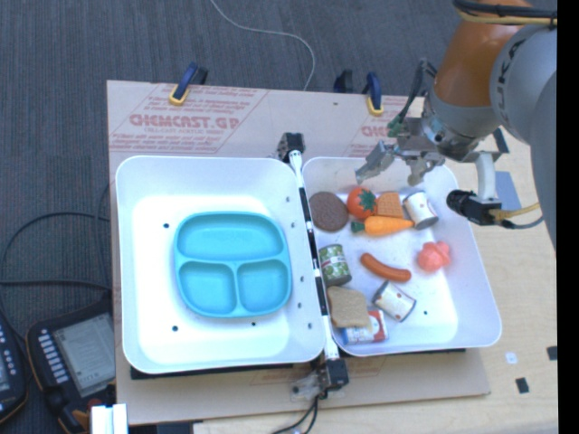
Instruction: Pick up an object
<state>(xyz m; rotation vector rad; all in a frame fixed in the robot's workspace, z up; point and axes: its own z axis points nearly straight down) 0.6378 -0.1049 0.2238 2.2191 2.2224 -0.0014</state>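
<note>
A blue divided plate [233, 263] sits in the left bin [145, 333]. Right of it, the right bin [475, 306] holds a brown patty [328, 211], tomato [361, 201], carrot [389, 226] and sausage [385, 267]. Above the carrot hovers the gripper [395, 168], fingers spread, holding nothing.

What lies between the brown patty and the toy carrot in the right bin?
In the camera view, a red tomato sits between the brown patty and the toy carrot, touching the carrot's green end.
</note>
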